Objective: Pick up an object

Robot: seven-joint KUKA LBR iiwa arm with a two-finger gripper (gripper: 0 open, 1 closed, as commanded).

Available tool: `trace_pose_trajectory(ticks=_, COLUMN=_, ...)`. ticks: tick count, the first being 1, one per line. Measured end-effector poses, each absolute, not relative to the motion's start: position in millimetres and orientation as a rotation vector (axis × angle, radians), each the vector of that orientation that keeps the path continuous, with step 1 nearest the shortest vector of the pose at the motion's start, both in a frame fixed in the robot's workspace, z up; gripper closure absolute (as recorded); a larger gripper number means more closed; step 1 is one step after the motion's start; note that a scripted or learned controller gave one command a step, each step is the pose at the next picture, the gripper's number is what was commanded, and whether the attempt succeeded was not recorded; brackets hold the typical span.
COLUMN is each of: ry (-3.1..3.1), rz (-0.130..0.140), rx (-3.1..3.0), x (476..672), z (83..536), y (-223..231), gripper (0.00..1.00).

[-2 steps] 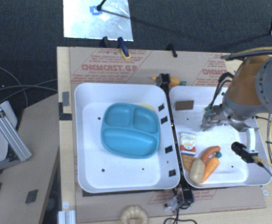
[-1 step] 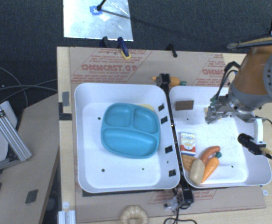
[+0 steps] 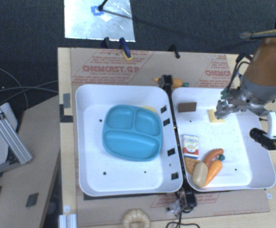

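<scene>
My gripper (image 3: 221,112) hangs low over the back of the right bin (image 3: 254,167), right above a pale yellow slice (image 3: 216,118) that it partly hides. A brown block (image 3: 187,107) lies to its left. Nearer the front are a small printed carton (image 3: 190,145), a red-orange sausage (image 3: 213,155), an orange carrot (image 3: 215,170) and a beige potato-like piece (image 3: 200,174). I see nothing lifted off the bin floor.
The left bin (image 3: 88,141) holds a blue divided plate (image 3: 132,132) with a yellow item (image 3: 150,109) at its far edge. A black divider with clips (image 3: 172,127) runs between the bins. A beige ring (image 3: 136,218) lies on the bench in front.
</scene>
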State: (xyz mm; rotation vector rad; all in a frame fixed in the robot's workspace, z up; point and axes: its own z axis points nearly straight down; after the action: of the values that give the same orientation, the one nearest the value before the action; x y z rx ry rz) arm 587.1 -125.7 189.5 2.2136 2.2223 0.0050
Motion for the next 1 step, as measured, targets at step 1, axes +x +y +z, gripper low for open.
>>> trace_pose_trajectory(ticks=1, ry=2.223, rz=0.006, rx=2.212, x=588.6, z=227.1, y=-125.9, gripper=1.00)
